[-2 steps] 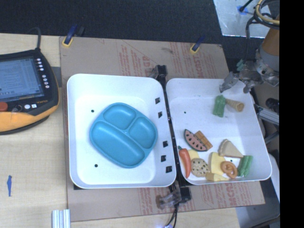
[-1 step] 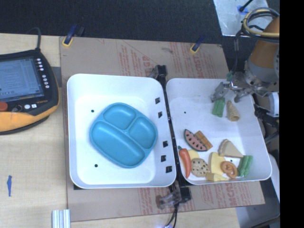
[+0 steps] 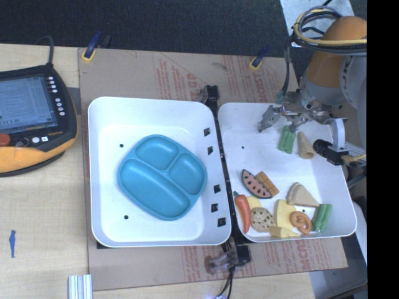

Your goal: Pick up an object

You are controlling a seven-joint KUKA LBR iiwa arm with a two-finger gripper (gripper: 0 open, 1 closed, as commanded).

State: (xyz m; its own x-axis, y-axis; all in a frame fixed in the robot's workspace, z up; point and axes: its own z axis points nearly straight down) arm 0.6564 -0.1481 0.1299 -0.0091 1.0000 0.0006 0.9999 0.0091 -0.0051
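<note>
Two shallow white bins sit side by side on a cardboard-covered bench. The left bin point(image 3: 106, 167) contains a blue divided plate point(image 3: 162, 176) with three compartments, lying near the bin's centre at a slight angle. The right bin point(image 3: 240, 120) contains a collection of toy food pieces. Grouped toward its near edge are a watermelon slice point(image 3: 255, 184) with a small orange piece point(image 3: 269, 182) touching its right side, a red chili pepper point(image 3: 242, 212) along the left wall, a chocolate-chip cookie point(image 3: 261, 219), yellow cheese pieces point(image 3: 284, 215), a round tomato-coloured slice point(image 3: 301, 222), a tan bread wedge point(image 3: 302, 196) and a green vegetable piece point(image 3: 322, 217) at the right of the group. At the far right of this bin, a green cylindrical piece point(image 3: 286, 139) stands beside a tan cone-shaped piece point(image 3: 305, 146). The arm point(image 3: 330, 55) enters from the right, its orange band visible above the wrist, and the gripper point(image 3: 285, 118) hangs low over the far end of the right bin. One metal finger point(image 3: 269, 118) points toward the left, and the green cylindrical piece lies directly below the gripper body. The jaws appear spread apart, with no object seen clamped between them; whether they touch the green piece cannot be determined. A teach pendant point(image 3: 34, 120) with a lit screen rests on the bench left of the bins.
</note>
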